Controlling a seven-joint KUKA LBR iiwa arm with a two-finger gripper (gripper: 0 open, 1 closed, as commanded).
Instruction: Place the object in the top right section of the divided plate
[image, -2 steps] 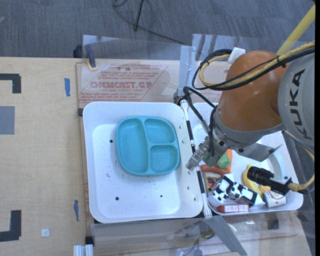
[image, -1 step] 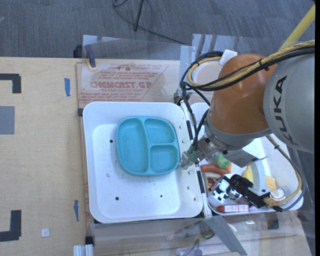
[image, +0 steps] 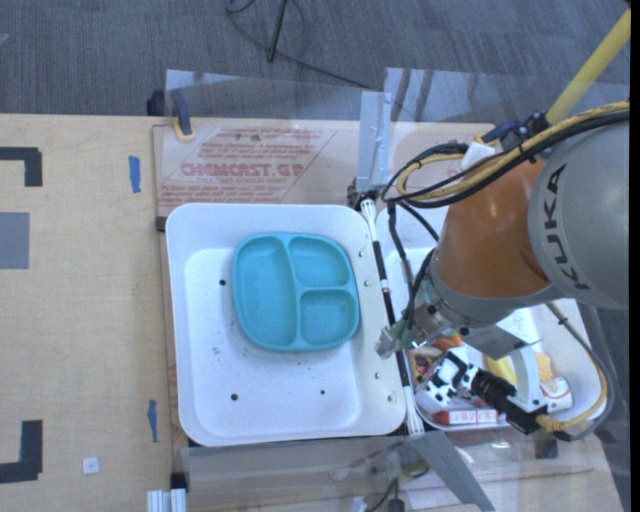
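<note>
Right bin (image: 575, 330) (mostly hidden) beneath grey arm (image: 560, 225)

Divided plate (image: 295, 292): lies in left bin (image: 200, 400), toward its upper middle. Right bin (image: 580, 330): just beside left bin, on its right. Arm (image: 530, 230): over right bin, covering most of it.

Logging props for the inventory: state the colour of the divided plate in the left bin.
The divided plate is plain turquoise blue, seen best in the camera view.
</note>
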